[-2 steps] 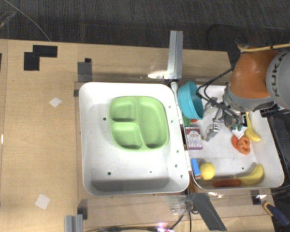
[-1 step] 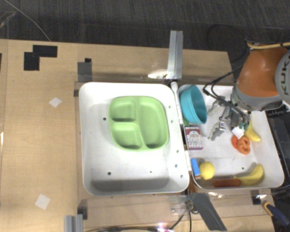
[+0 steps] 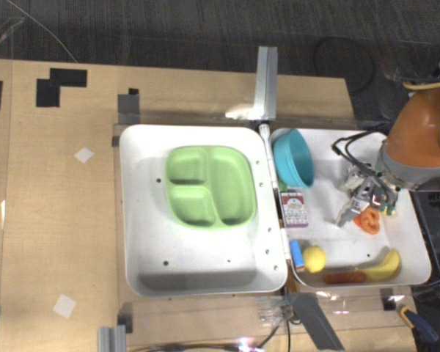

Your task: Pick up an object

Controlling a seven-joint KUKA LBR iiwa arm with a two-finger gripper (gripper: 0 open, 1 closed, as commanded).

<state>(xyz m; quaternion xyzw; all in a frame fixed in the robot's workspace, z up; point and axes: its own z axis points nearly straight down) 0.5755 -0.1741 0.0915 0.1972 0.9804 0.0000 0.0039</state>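
We list, left to right: a light green three-compartment plastic tray (image 3: 209,185) in the left white bin (image 3: 143,218); a teal bowl (image 3: 292,158), a small red-and-white carton (image 3: 294,210), a yellow banana (image 3: 382,265) in the right white bin (image 3: 407,233); the gripper (image 3: 359,205) at centre right above a small orange object (image 3: 368,221), its grip impossible to tell.

Site: I read this as a robotics lab | bench (image 3: 51,218): plywood top with black tape marks | bins (image 3: 143,270): two white ones framed by aluminium posts (image 3: 267,79) | floor: dark carpet | arm (image 3: 422,138): grey and orange, cables at its wrist
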